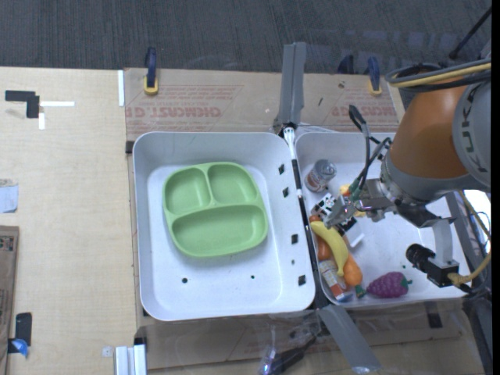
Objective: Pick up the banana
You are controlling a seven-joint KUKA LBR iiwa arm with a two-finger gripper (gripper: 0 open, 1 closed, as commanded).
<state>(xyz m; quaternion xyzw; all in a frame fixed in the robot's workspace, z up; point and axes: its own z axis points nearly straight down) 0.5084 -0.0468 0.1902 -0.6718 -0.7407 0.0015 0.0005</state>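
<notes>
The bench (62,209) is pale, matte wood-grain board, and on it sit two shallow, glossy white bins with rounded corners. The left bin (219,287) holds a smooth green plastic plate (215,209), rounded and split into three compartments. The right bin (391,248) is partly covered by the arm (437,139), a bulky cylinder with an orange band that is cut off at the picture's edge. The gripper (337,212) hangs low over the right bin's left side, just above the banana (334,242); its tip is small, dark and cluttered with cables, so whether it is parted or closed cannot be made out. The banana is a curved yellow form lying along the bin's left wall, touching an orange, carrot-like piece (351,270) beside it. A bumpy purple bunch of grapes (387,285) lies near the front rim. A small metal-topped can (319,173) stands toward the back.
</notes>
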